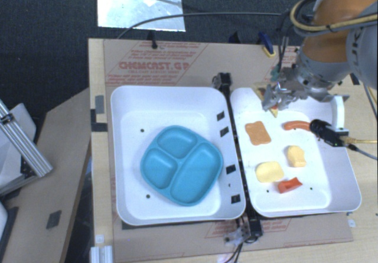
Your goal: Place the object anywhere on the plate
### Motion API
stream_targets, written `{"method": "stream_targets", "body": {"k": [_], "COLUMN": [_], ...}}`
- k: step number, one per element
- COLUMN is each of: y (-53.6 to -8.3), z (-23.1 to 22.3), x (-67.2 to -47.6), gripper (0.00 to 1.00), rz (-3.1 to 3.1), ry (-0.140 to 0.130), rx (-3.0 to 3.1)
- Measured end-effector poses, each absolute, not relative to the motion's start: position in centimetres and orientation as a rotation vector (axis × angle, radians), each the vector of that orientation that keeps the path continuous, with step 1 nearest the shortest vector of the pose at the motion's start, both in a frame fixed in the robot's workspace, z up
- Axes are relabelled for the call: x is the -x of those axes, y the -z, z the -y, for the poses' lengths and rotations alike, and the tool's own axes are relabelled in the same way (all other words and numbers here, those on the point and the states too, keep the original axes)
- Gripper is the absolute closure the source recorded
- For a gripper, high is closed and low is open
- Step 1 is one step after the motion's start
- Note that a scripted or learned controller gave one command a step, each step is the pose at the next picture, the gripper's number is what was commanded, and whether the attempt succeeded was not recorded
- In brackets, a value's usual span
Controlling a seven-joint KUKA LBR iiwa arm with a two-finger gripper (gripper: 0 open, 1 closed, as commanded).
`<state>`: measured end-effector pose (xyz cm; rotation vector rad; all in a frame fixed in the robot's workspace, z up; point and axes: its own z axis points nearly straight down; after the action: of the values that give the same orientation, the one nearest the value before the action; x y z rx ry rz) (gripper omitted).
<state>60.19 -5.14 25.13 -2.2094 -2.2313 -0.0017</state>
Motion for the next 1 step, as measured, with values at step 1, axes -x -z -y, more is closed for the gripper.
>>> {"method": "stream_targets", "body": {"k": [1], "y": [-25.57], "z": [0.17], "x": [-60.19], "gripper": [1.00], "rz": [2.233], "ry": [0.003], "rx": [2.211]}}
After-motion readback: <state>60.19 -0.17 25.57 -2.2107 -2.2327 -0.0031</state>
